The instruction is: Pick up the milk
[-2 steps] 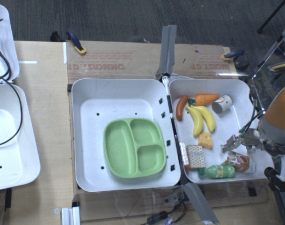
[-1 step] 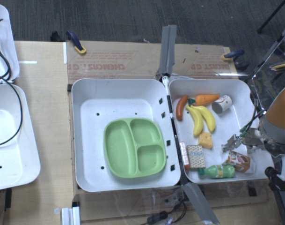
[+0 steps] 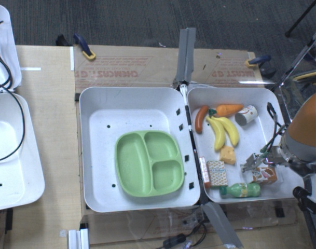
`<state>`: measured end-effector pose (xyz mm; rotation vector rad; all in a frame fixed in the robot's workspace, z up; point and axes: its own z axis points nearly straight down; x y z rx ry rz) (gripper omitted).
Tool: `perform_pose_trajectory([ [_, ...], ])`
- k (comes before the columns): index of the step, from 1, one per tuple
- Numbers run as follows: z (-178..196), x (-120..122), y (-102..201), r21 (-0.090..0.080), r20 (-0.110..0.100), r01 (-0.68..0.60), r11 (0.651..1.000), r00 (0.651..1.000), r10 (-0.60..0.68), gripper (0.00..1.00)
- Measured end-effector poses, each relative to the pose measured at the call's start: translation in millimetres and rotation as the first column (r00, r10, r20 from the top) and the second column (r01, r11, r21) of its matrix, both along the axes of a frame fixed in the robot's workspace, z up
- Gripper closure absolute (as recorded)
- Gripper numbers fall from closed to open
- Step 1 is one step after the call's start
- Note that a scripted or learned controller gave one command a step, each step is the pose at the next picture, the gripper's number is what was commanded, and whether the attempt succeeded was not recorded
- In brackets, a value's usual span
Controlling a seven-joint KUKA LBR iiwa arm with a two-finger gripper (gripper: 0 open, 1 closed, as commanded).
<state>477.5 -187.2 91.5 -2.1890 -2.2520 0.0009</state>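
The milk (image 3: pixel 266 176) is a small orange and white carton lying near the front right corner of the right bin (image 3: pixel 261 93). My gripper (image 3: pixel 253 163) hangs low just above and to the left of the carton, its metal fingers (image 3: pixel 246 166) spread apart, open. Nothing is between them. The arm's orange band (image 3: pixel 307 128) shows at the right edge, and the wrist covers part of the carton's upper side.
The right bin also holds a green bottle (image 3: pixel 239 190), a cracker box (image 3: pixel 216 173), a yellow chunk (image 3: pixel 228 154), bananas (image 3: pixel 223 131), a sausage (image 3: pixel 200 119), a carrot (image 3: pixel 228 110) and a can (image 3: pixel 246 114). A green divided plate (image 3: pixel 150 163) lies in the left bin (image 3: pixel 95 139).
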Motion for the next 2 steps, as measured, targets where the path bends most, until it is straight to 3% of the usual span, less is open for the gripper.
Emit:
perform_pose_trajectory([
  [1,8.7,0.4,1.0,0.002,-0.002,-0.001,1.000,1.000,0.001,1.00],
  [2,8.6,0.3,0.9,0.002,-0.002,0.000,1.000,1.000,0.000,0.00],
])
